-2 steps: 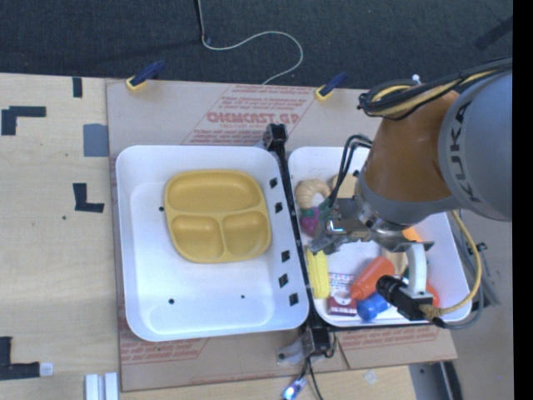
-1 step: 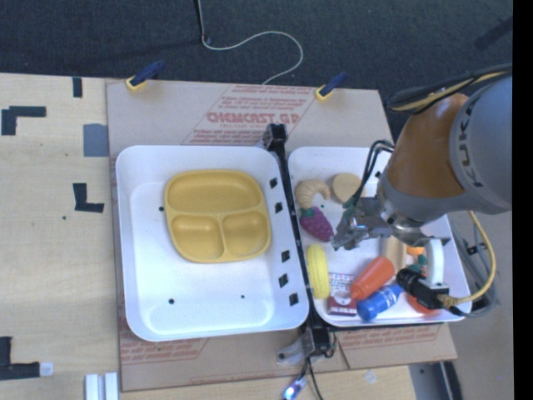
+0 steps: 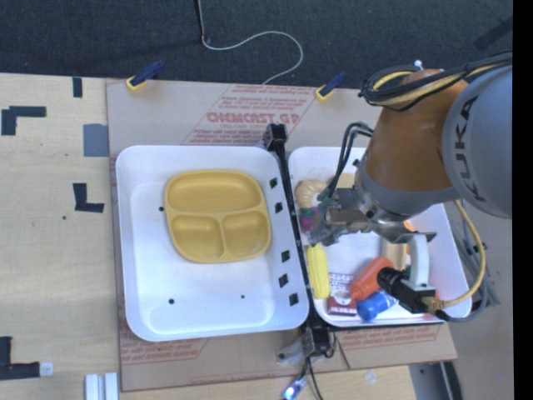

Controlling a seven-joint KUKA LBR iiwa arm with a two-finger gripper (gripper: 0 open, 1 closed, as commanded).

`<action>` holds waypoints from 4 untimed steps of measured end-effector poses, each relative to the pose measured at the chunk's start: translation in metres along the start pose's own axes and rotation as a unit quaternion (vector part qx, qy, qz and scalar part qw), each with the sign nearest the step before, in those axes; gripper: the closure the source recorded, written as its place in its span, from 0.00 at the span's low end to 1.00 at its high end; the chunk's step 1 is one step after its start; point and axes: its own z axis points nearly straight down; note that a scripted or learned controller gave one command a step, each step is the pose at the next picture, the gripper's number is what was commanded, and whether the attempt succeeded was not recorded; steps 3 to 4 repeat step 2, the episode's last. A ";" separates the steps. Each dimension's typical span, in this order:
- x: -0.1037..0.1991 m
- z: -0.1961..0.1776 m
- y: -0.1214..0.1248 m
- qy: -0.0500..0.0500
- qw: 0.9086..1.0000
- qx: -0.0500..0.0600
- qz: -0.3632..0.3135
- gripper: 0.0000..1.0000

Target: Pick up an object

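The arm (image 3: 416, 152) reaches in over the right bin (image 3: 454, 248), its orange band and grey wrist covering much of that bin; the gripper (image 3: 329, 223) sits low near the bin's left wall, and whether it is spread or closed, I cannot tell from this angle. Just below it lies a yellow corn cob (image 3: 317, 271); beside that an orange bottle (image 3: 369, 279) and a blue cap (image 3: 375, 305). The left bin (image 3: 141, 290) holds a yellow divided plate (image 3: 218, 215), lying flat.
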 end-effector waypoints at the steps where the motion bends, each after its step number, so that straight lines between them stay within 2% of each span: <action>1: 0.065 -0.135 0.003 0.001 1.000 -0.006 -0.001 1.00; 2: 0.018 -0.044 0.000 -0.003 1.000 0.006 0.007 1.00; 4: 0.018 -0.044 0.000 -0.003 1.000 0.006 0.007 1.00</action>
